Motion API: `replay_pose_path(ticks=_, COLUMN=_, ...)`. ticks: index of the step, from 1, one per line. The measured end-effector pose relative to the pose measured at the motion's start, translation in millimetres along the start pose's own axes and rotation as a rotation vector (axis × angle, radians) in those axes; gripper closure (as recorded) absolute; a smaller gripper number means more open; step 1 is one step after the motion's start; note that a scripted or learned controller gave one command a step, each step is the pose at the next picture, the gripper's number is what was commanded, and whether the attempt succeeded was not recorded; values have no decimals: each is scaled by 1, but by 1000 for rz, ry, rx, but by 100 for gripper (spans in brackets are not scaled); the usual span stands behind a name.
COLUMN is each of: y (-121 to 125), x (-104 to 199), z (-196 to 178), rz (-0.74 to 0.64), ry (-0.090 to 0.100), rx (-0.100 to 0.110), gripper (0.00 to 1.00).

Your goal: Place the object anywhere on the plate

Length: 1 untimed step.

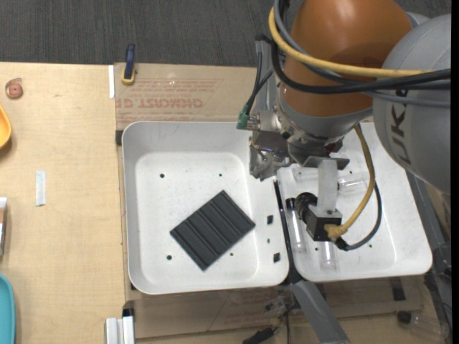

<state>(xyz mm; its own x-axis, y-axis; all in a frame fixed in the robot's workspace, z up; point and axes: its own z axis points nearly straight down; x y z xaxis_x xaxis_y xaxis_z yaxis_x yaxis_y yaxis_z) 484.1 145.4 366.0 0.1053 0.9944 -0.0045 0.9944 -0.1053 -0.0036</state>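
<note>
2 white bins sat side by side on the desk (64, 249). The left bin (133, 192) held 1 dark grey ribbed plate (213, 229), lying flat and askew near its middle. The right bin (398, 246) held 1 clear tube-like object (327, 255) by its near edge, well apart from the plate. The gripper (261, 162) hung over the bins' shared rim, toward the far edge. Whether it was clenched or released could not be told.

You have bright, even light from overhead. The shallow white plastic left bin (165, 156) reads almost overexposed, and the glossy orange dome of the arm (344, 41) carries soft glare. The ribbed dark grey rectangular slab (213, 229) casts barely any shadow. Focus is reasonably sharp.
</note>
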Motion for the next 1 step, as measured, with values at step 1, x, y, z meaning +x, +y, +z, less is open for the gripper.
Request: replay_pose_path(ticks=1, y=23, x=-10, z=-35, rz=-187, ry=0, rx=-1, gripper=100)
